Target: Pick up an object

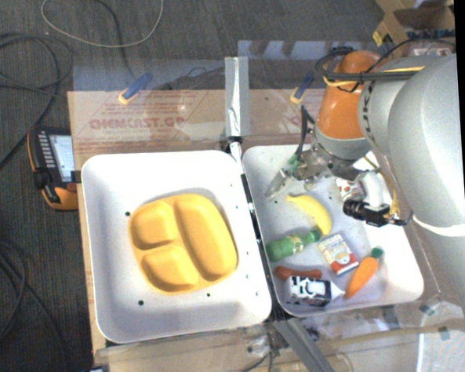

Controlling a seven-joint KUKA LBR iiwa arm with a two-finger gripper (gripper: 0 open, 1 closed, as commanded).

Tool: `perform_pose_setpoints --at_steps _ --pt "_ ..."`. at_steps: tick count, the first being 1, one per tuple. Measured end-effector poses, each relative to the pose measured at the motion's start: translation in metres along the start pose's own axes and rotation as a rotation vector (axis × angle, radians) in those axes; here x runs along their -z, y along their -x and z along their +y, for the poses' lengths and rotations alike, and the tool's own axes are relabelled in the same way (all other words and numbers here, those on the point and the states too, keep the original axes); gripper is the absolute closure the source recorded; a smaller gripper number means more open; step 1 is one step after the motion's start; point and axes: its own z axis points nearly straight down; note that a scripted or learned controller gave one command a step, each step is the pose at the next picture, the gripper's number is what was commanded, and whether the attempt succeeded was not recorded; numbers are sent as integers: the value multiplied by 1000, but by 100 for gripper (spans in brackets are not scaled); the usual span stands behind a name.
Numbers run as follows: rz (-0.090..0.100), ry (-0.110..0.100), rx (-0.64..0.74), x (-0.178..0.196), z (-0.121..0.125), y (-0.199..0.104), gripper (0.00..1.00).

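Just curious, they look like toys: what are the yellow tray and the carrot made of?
The yellow tray looks like moulded plastic: one even colour, rounded compartments, a soft sheen. The carrot also seems plastic or rubbery, smooth and uniformly orange with a green tip; I can't tell which.

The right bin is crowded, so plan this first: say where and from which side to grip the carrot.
Grip the carrot across its thick orange middle, coming straight down from above. It lies flat and slanted, with its green top pointing up-right. The small carton sits close on its left, so the fingers probably best close across its width, one toward the bin's right wall, where the floor looks bare.
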Motion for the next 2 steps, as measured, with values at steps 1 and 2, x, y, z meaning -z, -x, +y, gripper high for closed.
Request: perform_pose_setpoints --at_steps 1,2 --pt "0 16 -29 -11 -52 19 0" --pt "-1 19 -29 -2 -50 20 100"
